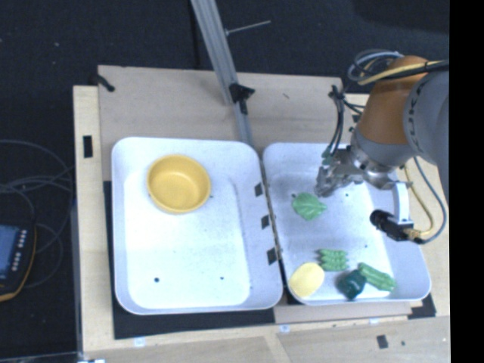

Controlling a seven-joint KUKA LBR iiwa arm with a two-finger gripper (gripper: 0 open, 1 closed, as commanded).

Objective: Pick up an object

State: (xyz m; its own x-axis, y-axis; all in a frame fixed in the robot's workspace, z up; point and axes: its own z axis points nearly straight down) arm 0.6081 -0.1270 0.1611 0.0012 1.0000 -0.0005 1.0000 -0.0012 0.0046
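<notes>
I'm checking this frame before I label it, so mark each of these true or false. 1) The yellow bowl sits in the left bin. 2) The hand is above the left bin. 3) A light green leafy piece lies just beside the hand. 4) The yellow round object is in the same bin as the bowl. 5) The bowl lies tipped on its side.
1) True: the yellow bowl sits in the left bin.
2) False: the hand is above the right bin.
3) True: the light green leafy piece lies just left of and below it.
4) False: the yellow round object is in the right bin's near left corner.
5) False: it stands upright, opening upward.
</notes>
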